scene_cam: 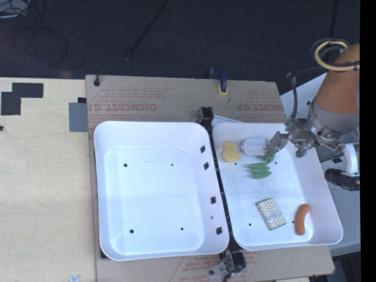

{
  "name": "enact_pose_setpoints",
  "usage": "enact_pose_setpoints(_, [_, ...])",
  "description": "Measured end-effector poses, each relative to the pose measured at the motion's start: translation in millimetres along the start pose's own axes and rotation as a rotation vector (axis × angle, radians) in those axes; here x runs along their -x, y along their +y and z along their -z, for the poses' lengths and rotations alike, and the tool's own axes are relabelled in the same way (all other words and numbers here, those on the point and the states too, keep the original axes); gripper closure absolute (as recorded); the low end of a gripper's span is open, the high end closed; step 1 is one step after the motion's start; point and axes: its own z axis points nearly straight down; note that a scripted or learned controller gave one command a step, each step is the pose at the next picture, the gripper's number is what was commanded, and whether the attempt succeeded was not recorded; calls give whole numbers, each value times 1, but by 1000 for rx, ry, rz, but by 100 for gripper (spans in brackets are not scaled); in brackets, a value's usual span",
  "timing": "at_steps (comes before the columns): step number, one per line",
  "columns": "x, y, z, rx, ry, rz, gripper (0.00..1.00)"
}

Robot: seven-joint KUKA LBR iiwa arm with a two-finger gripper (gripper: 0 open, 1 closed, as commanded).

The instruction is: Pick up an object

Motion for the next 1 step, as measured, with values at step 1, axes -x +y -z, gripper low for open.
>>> enact_pose_setpoints(1, [6, 36, -62, -4, 0, 4, 0])
